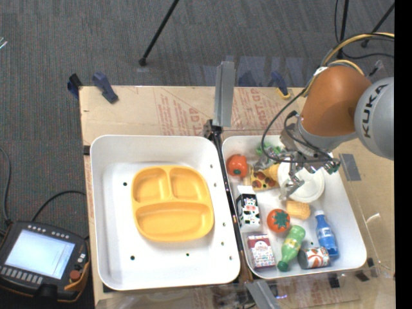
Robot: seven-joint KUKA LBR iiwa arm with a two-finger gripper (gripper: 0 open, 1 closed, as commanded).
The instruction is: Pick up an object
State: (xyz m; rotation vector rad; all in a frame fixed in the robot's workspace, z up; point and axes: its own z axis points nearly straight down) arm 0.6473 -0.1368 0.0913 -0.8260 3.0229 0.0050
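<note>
Gripper (pixel 293 184) of grey arm over right white bin (pixel 353 227), fingers apart, holding nothing, above round white dish (pixel 312 187), yellow divided plate (pixel 172 203) in left bin (pixel 106 198).

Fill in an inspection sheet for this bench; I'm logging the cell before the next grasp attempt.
Surface: wooden bench bearing left bin and right bin.
Job's things: right bin holds two tomatoes, cow-print carton, red box, green bottle, blue bottle, can, white dish.
Clutter: yellow divided plate in left bin.
Grippers: gripper low above right bin's middle; fingers unclear.
Cables: looping over arm; one to pendant.
Surroundings: grey carpet, tripod legs.
</note>
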